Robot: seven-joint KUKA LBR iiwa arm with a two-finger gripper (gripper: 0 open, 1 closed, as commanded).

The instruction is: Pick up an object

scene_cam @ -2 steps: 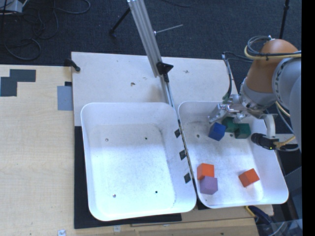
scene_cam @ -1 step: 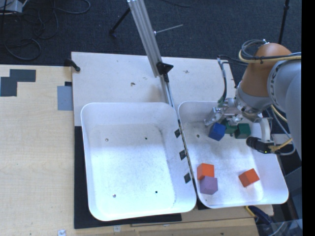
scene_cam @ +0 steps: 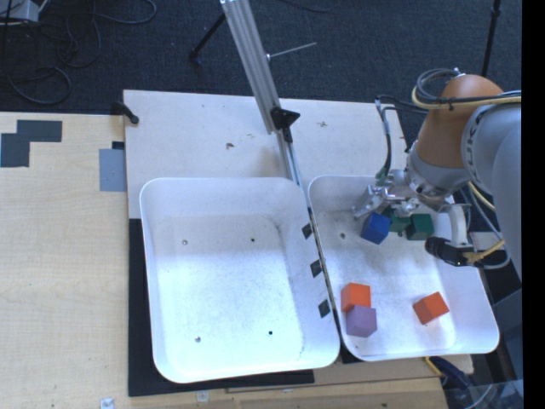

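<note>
Near the table's front edge, in the right bin (scene_cam: 477, 335), lie a purple block (scene_cam: 361, 320), an orange block (scene_cam: 356, 296) and another orange block (scene_cam: 431, 308). Farther back, the end effector (scene_cam: 385, 210) sits over a blue block (scene_cam: 375, 227) beside a green block (scene_cam: 418, 225); its grip state cannot be told.

Along the top of the frame we see dark carpet (scene_cam: 358, 24) with black cables (scene_cam: 51, 24) at upper left. Below it we find a pale wooden bench (scene_cam: 60, 279) at left and a white board (scene_cam: 196, 135) at centre, brightly lit.
</note>
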